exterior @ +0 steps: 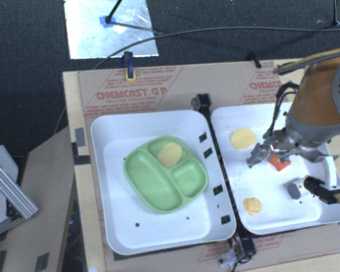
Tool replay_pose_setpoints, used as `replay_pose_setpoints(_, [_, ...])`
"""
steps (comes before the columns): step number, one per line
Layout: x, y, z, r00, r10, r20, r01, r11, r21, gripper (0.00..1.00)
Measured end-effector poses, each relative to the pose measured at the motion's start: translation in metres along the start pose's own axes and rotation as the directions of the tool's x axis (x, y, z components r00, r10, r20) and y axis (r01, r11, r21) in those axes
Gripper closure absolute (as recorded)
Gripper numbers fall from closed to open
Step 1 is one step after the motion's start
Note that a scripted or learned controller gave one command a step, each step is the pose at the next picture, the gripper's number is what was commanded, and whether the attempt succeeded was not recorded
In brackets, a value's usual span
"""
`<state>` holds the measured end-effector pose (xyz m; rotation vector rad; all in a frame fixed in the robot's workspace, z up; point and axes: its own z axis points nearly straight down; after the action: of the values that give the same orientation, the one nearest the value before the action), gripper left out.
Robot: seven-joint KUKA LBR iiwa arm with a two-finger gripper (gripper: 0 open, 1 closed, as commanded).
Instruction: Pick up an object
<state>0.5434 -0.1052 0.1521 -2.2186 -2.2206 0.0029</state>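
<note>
While the grey arm is reaching over the right white bin (321, 216), its claw (266, 151) is hovering just left of a small orange-red block (279, 162); whether that claw is gripping anything I cannot tell.

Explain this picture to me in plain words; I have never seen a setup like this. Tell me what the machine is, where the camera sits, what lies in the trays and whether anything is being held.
One camera looks down at a slant on a bench with two shallow white bins. The left bin holds a green divided plate with a yellowish piece in one compartment. The grey robot arm with an orange band reaches in from the right, its claw low over the right bin. That bin contains two yellow pieces, a small grey item and a red object just beside the claw. Whether the claw grips the red object is unclear from here.
</note>
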Motion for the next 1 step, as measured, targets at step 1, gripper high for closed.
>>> replay_pose_setpoints(1, [0.0038, -0.0065, 0.0606, 1.000, 0.000, -0.001, 0.000, 1.000, 0.002, 0.00])
